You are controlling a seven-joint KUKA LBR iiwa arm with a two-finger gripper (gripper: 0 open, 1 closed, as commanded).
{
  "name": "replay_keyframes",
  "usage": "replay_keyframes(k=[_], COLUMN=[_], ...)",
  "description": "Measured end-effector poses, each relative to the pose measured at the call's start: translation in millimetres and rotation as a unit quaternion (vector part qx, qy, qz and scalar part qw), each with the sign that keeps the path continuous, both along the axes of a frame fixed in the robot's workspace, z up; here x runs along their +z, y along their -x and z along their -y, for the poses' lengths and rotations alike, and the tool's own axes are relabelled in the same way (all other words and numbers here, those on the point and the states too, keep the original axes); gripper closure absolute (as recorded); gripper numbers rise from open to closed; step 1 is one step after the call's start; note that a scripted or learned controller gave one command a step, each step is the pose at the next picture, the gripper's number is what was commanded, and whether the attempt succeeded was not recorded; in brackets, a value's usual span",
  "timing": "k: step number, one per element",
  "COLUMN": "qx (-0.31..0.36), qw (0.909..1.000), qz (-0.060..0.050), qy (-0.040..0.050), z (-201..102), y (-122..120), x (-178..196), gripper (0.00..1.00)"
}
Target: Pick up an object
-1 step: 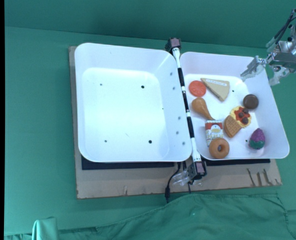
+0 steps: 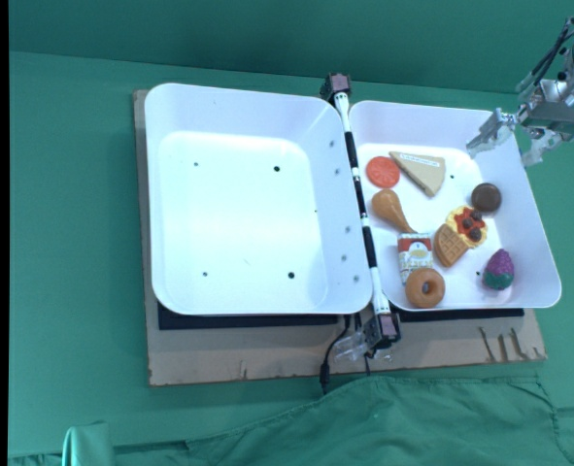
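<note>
We find pincer (image 2: 509, 138) open, empty, above right bin's (image 2: 542, 223) far rim. Brown ball (image 2: 486, 197) nearest, just below-left, apart from neighbours. We advise: centre over ball, descend straight, close.

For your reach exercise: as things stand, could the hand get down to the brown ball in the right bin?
Probably yes. The hand hovers open over the bin's far right rim, and the ball lies apart from the other toys, uncovered.
</note>
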State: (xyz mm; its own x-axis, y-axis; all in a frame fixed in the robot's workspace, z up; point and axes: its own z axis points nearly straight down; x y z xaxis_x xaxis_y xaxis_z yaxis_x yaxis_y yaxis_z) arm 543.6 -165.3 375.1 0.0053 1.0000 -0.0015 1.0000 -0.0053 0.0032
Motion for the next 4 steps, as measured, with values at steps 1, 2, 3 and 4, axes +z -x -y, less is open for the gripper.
replay_keyframes(k=[1, 2, 3, 4], qx=[0.001, 0.001, 0.001, 0.002], qw=[1.0000, 1.0000, 1.0000, 0.9999], qz=[-0.002, -0.003, -0.003, 0.010], qy=[-0.0003, -0.0005, -0.0007, 0.0024], z=[-8, -7, -13, -12], y=[-3, -7, 1, -5], x=[-54, -115, -168, -186], gripper=[0.00, 0.00, 0.00, 0.00])
